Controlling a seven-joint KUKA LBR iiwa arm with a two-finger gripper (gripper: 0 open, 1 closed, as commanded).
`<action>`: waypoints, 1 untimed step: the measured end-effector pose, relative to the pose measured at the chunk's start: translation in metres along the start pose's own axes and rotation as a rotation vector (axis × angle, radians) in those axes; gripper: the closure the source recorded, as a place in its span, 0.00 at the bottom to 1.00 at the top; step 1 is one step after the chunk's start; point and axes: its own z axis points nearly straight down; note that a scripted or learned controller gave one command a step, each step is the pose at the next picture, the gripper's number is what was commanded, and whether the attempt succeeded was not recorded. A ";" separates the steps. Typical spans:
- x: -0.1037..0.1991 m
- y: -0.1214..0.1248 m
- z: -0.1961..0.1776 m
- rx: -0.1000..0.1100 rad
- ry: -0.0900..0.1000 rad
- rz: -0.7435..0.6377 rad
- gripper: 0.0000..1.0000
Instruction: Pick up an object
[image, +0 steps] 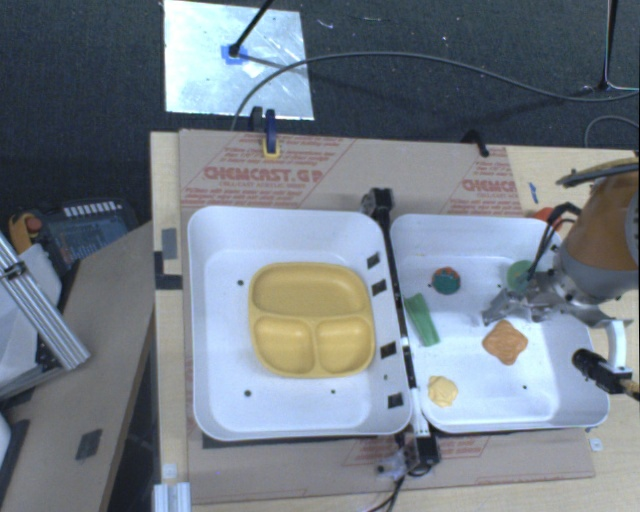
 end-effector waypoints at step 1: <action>-0.001 0.002 -0.014 -0.006 -0.002 0.000 1.00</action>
